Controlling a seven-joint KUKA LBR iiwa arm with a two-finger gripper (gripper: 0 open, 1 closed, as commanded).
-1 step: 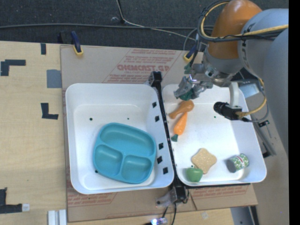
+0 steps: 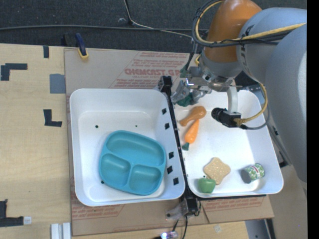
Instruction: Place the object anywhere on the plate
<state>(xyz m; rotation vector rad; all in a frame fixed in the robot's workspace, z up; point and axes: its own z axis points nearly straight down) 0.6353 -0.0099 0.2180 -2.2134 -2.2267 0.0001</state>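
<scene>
Carrot (image 2: 192,131) lies in the right bin (image 2: 249,143), just below my gripper (image 2: 185,94); whether my jaws are open I cannot tell. I judge I'm at the pick, next closing on it, then carrying left to the blue plate (image 2: 132,162).

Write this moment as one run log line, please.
gripper: top-left of right bin, above carrot | fingers: unclear | plate: left bin, no object on it | stage: not placed

Grey arm (image 2: 284,59), orange wrist band (image 2: 232,21), yellow-black cables, metallic end effector (image 2: 187,91).
</scene>
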